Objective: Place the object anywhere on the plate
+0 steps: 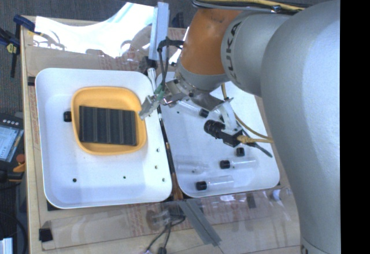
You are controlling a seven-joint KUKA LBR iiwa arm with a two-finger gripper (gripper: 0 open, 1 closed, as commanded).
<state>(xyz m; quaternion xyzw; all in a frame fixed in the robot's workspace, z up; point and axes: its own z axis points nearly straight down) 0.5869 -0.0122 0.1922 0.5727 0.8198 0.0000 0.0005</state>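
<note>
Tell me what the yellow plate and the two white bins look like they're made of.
The yellow plate looks like moulded plastic, matte with a soft sheen on its rounded rim. Its dark ribbed insert could be rubber or plastic. The left bin and right bin look like smooth, glossy thin white plastic, with faint reflections.

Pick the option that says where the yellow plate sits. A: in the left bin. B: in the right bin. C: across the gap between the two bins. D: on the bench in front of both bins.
A: the yellow plate lies inside the left bin, with white bin floor showing around it, while the right bin holds small clear tubes with black caps.
</note>
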